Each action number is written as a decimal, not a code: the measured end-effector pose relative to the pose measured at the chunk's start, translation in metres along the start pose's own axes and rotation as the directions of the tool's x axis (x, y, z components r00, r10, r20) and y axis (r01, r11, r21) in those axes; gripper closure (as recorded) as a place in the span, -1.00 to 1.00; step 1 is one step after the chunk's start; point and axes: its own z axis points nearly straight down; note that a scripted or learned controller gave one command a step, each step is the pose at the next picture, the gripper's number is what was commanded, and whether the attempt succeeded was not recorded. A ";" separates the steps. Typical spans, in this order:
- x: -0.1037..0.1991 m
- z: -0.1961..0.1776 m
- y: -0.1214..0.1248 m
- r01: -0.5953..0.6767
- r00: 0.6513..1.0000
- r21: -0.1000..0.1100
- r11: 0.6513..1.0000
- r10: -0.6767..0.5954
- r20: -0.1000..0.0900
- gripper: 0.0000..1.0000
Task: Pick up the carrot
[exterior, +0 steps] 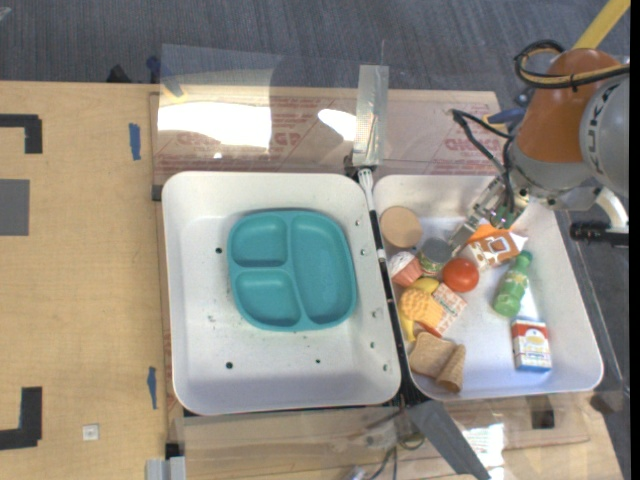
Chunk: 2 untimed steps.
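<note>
Right bin point(575, 353) cluttered; pincer point(492, 208) low, state unclear; carrot point(497, 240) just beneath its tip.

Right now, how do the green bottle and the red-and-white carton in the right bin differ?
The green bottle is green, rounded and narrow at the neck; the red-and-white carton is boxy, red with white. The bottle lies tilted and closer to the gripper; the carton lies straighter, nearer the bin's front edge. The bottle looks slightly longer. Both lie in the right bin, near its right side.
</note>
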 end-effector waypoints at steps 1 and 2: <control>0.016 0.016 -0.004 -0.157 0.988 -0.009 0.988 0.157 0.011 -1.00; 0.014 0.002 -0.002 -0.153 0.988 -0.014 0.988 0.154 0.018 1.00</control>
